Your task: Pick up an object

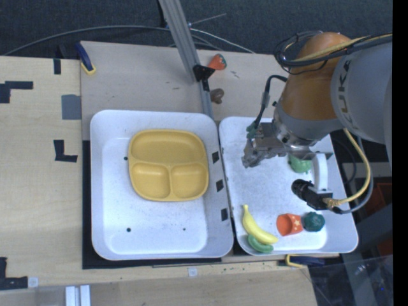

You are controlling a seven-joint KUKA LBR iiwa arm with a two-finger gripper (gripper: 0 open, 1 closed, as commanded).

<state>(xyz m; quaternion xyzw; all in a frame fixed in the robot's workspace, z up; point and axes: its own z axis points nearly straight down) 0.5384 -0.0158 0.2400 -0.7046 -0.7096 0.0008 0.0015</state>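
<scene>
My desk (146,88) is pale wood, marked on the left with dark tape pieces (60,150) and a grey patch (71,106). Beyond its far edge lies dark blue-grey carpet (95,8), crossed by thin black cables (76,34). A grey metal post (180,27) slants up from the desk's middle. A blue-and-yellow clamp (85,58) grips the far left corner. Light is even and soft.

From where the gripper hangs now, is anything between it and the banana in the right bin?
Nothing visible. The gripper hangs over bare floor of the right bin; the banana lies nearer the front edge, with a green piece against its far side and the orange object beside it.
</scene>
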